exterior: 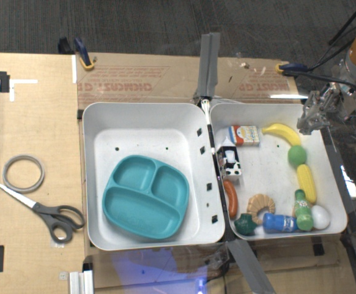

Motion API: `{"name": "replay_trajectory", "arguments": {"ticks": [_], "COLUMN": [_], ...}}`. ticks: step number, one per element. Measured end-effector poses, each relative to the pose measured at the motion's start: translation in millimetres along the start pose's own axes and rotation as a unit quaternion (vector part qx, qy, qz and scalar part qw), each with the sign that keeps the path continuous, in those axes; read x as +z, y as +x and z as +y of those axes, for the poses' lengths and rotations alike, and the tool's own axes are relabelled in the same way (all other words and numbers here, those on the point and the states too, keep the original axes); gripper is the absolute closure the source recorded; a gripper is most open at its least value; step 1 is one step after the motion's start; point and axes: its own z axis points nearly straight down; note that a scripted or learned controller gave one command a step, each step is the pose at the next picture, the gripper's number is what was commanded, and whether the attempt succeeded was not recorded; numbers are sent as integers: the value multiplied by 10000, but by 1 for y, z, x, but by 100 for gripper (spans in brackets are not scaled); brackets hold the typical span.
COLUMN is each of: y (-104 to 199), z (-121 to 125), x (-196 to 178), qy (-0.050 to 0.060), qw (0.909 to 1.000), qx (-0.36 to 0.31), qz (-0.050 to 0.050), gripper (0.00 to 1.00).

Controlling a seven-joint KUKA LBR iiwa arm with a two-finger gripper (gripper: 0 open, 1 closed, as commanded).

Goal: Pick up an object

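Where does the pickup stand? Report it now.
Done: nothing looks lifted yet. The banana, green ball, corn cob and blue bottle all lie in the right bin.
In hand: the gripper sits at that bin's upper right corner, beside the banana's end, with nothing visibly held.
Left: close on an item and raise it out.

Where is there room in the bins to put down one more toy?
Most bare floor: the left bin, behind the teal plate. In the right bin, a smaller patch between the milk carton, small box and corn. Its front edge, around the blue bottle, is crowded.
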Motion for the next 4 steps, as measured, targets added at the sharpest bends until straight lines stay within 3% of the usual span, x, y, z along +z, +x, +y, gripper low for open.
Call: {"name": "replay_trajectory", "arguments": {"ticks": [1, 2, 3, 4], "y": [4, 58, -29, 3], "z": [-15, -22, -4, -22], "x": [124, 144, 143, 144], "qy": [-1, -2, -3, -2], "qw": [9993, 9982, 9947, 9962], "qx": [-377, -601, -1032, -868], "qz": [5, 1, -18, -9], "gripper": [0, 0, 0, 0]}}
